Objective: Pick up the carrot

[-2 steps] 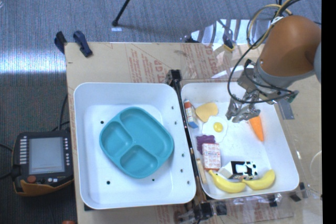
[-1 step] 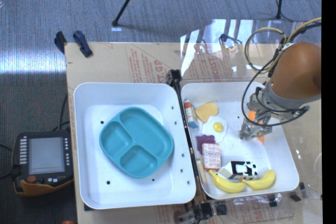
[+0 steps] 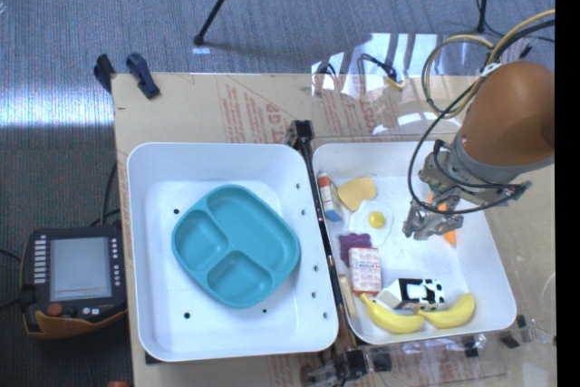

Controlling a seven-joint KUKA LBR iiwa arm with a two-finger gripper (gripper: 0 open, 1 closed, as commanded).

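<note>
A: Where's the small orange carrot (image 3: 449, 236)?

B: Right-hand shallow white bin (image 3: 494, 272), toward its right side. Just an orange sliver peeking out beside the grey two-finger gripper (image 3: 426, 225), which sits right over it.

A: Gripper got it?

B: Cannot tell. The arm's orange-banded wrist (image 3: 509, 111) covers most of the tool from above, so whether it's released or clenched isn't readable. Carrot looks like it's lying on the bin floor, not lifted.

A: So progress?

B: My read: reach is done, tool is down at the carrot. Grasp unconfirmed, lift not done. That's most of the task left.

A: Clutter nearby?

B: Fried-egg toy (image 3: 375, 219) just left of the gripper, yellow heart-shaped piece (image 3: 357, 192) above that, red-and-white carton (image 3: 365, 269) and purple block (image 3: 354, 243) lower left, two yellow bananas (image 3: 421, 315) along the bottom edge with a black-and-white item (image 3: 420, 290) on them. None touching the carrot as far as I see.

A: Left bin?

B: Teal three-compartment plastic plate (image 3: 236, 245), well apart.
</note>
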